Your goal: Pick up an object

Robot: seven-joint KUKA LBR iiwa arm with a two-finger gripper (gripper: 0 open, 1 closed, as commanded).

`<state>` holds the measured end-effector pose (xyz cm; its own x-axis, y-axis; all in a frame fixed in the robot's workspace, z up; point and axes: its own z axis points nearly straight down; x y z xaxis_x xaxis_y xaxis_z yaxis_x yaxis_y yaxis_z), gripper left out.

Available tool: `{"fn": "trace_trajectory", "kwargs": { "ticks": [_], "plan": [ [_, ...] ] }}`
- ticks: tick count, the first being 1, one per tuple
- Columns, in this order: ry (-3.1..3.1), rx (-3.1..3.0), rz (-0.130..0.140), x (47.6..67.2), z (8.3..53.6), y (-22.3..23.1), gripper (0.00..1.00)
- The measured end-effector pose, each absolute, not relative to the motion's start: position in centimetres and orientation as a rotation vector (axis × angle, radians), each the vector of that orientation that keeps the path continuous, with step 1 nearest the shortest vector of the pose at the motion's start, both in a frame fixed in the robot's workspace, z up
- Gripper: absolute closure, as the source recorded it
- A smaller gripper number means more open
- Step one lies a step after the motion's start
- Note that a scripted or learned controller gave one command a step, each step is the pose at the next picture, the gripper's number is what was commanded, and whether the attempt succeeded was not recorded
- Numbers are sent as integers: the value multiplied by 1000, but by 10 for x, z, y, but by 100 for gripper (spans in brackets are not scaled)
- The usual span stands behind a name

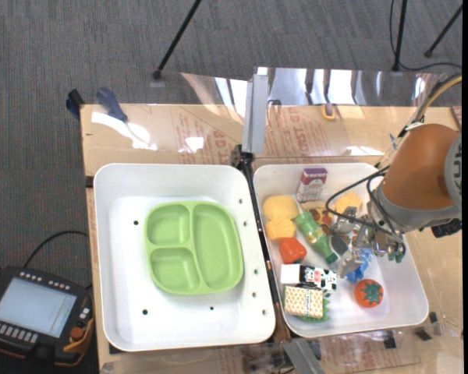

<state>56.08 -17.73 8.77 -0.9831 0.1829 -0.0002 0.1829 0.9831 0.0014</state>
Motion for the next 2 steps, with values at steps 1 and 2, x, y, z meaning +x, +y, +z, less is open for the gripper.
{"fn": "trace_trajectory", "kwargs": {
  "ticks": [1, 2],
  "plan": [
    [3117, 341, -17, 568, 89, -142, 0],
    [3096, 280, -51, 595, 95, -123, 0]
  ]
}}
